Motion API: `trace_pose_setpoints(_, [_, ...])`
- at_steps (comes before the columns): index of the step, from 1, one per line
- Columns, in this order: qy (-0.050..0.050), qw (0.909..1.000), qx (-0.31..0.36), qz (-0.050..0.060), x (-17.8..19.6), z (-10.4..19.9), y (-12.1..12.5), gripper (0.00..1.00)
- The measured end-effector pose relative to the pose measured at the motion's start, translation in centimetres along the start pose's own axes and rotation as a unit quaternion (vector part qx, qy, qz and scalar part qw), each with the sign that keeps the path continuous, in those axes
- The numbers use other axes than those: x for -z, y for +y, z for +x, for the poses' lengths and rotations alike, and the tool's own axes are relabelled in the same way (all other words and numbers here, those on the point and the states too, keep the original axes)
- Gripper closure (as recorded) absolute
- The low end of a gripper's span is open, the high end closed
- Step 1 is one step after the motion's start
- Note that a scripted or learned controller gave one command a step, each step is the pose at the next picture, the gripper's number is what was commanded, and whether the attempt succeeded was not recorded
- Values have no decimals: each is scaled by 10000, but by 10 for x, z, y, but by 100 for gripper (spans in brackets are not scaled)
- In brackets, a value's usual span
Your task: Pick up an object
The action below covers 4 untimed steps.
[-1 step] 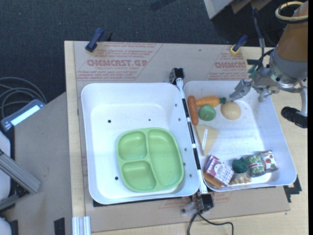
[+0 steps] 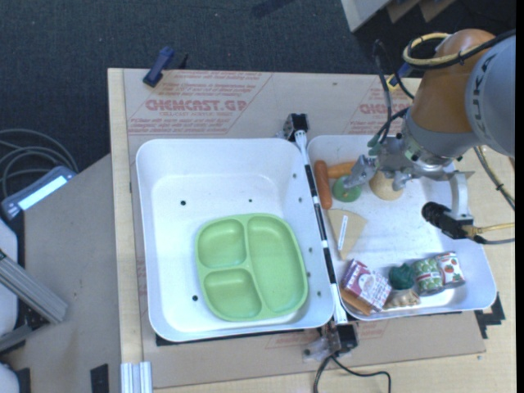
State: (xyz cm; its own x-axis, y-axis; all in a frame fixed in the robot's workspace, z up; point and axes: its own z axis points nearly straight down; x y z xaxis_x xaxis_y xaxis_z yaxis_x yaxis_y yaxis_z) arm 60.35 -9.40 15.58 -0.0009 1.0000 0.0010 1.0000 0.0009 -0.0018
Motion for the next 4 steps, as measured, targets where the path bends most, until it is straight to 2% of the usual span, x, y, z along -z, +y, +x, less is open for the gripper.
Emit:
trace_pose_setpoints(1, [-1, 10000, 0, -2, -53, -48, 17, 0])
trace_pose_setpoints(2, [-11, 10000, 0, -23, -23, -63, 47, 0])
trace_pose_setpoints(3, [-3, 10000, -8, 2, -71, -74, 42, 0])
trace_pose_setpoints(4, [-12, 10000, -2, -30, -58, -74, 44, 100])
